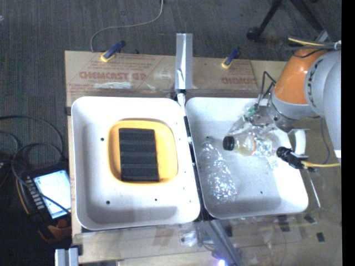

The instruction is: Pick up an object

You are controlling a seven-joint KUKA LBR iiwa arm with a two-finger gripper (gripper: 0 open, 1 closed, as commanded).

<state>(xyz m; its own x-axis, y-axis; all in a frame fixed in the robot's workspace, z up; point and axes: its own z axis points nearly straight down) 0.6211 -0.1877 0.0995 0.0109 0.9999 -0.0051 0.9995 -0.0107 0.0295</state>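
A clear plastic bottle [250, 143] with a black cap is lying on its side, cap pointing left, in the right bin [288, 201] at right of frame, just beside the tool [260, 114], whose grip cannot be told.

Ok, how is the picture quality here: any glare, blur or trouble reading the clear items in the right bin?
Camera view: even light, soft shadows; sharp on the yellow sponge. Glare whitens the right bin floor, so the crumpled clear plastic nearly vanishes. The clear bottle reads mostly by its dark cap. The gripper is lost against reflections.
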